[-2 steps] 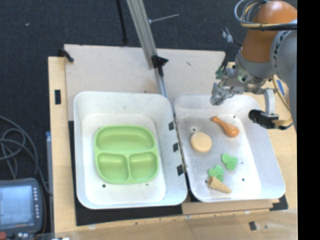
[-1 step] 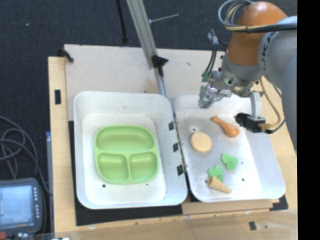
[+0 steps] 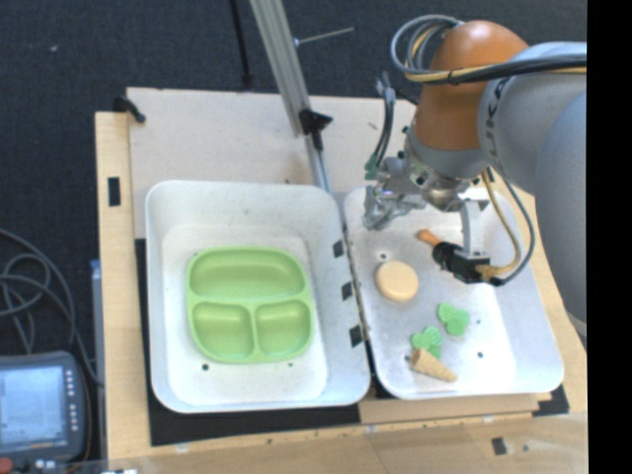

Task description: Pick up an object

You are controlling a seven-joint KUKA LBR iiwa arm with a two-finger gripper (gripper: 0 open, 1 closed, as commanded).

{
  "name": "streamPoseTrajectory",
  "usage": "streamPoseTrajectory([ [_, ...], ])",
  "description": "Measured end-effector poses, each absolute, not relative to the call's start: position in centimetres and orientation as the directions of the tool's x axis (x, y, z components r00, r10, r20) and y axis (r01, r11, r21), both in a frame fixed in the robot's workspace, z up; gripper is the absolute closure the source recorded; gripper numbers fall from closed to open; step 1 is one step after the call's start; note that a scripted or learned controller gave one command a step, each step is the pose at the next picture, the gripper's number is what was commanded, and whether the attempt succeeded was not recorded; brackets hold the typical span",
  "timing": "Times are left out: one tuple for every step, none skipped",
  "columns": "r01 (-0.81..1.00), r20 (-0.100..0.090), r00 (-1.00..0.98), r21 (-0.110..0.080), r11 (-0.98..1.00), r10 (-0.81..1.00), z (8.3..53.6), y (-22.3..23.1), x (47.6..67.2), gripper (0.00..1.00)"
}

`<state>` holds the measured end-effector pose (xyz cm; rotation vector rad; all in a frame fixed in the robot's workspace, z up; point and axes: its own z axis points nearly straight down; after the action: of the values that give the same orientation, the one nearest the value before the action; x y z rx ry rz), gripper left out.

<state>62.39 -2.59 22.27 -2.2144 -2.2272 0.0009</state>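
My gripper (image 3: pixel 378 211) hangs over the far left corner of the right bin (image 3: pixel 513 358), with nothing seen in it. A round tan disc (image 3: pixel 398 281) lies in that bin, a little nearer than the gripper. Two small green pieces (image 3: pixel 453 318) (image 3: pixel 428 340) and a tan cone (image 3: pixel 433 365) lie toward the bin's near edge. A small orange piece (image 3: pixel 428 236) lies just right of the gripper, under the wrist.
The left bin (image 3: pixel 168 215) holds a green divided plate (image 3: pixel 249 302). A slanted metal pole (image 3: pixel 286 67) rises behind the bins, close to the gripper's left. The arm's grey body (image 3: pixel 538 136) covers the right bin's far right part.
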Motion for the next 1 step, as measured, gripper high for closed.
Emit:
streamPoseTrajectory([
  [1.0,0.003,-0.008,0.001,0.008,1.0,23.59,2.68,60.31,1.0],
])
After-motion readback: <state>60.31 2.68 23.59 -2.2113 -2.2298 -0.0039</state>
